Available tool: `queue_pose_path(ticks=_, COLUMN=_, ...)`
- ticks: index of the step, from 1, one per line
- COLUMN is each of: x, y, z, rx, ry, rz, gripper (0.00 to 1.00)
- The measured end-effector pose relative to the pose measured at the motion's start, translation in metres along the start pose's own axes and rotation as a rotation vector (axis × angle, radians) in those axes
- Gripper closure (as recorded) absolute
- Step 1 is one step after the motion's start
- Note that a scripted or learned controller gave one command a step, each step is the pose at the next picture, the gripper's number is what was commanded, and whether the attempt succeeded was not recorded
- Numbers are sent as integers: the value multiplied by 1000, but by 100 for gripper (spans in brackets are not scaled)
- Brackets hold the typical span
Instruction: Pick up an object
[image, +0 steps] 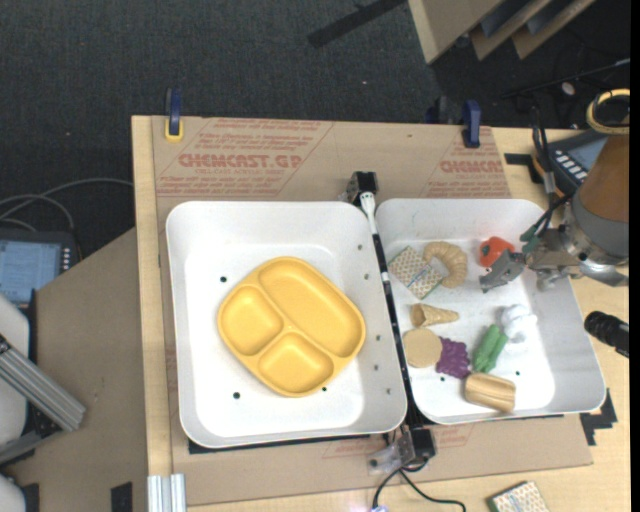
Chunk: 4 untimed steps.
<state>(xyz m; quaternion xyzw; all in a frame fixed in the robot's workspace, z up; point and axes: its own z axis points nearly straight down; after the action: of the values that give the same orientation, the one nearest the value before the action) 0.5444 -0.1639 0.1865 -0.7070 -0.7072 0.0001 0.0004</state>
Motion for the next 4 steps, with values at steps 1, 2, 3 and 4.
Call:
queue_pose_path(ticks=1, x=35, y=-59, z=103, rx=-8, ry=-5, rz=1, gripper=0)
queue_pose_path(ticks=2, x=62, y=10, z=100, rx=-8, ry=-3, rz=-3, gripper=0)
queue_pose_path(ticks=3, x=62, y=9, z=90, rx=-8, ry=-1, rz=0, gripper=100)
queue_pose_path(ticks=4, x=62, y=9, z=90, rx=-7, ry=-1, rz=0, gripper=0)
